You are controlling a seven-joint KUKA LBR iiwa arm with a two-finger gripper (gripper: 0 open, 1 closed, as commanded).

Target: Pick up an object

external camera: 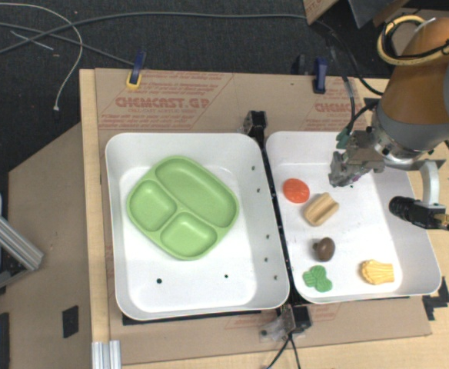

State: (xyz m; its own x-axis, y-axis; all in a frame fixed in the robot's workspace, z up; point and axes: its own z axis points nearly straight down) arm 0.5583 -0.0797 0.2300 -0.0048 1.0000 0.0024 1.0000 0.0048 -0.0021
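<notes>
Down in the right bin [409, 264] sit five small pieces. The orange-red round piece [296, 190] is flat and disc-like; the tan bread roll [320, 209] is oblong and lies tilted. Below them rests a dark brown rounded piece [324, 248], a green leafy piece [317, 279] with a lumpy outline, and a yellow ridged piece [377, 271].

The tool [346, 171] hangs over the upper part of that bin, and nothing shows between its tips. The orange-red piece lies just to its left and a little below, apart from it. The bread roll sits just below the tool, slightly left, touching neither the tool nor the red disc. The brown, green and yellow pieces lie well below it, toward the bin's near edge.

In the left bin [132, 283], well to the tool's left, lies a green divided plate [182, 206] with three compartments.

The tool is dark and blurred against the arm's [420, 91] grey wrist, so whether its tips are spread or closed cannot be made out. The arm is cut off at the right edge.
</notes>
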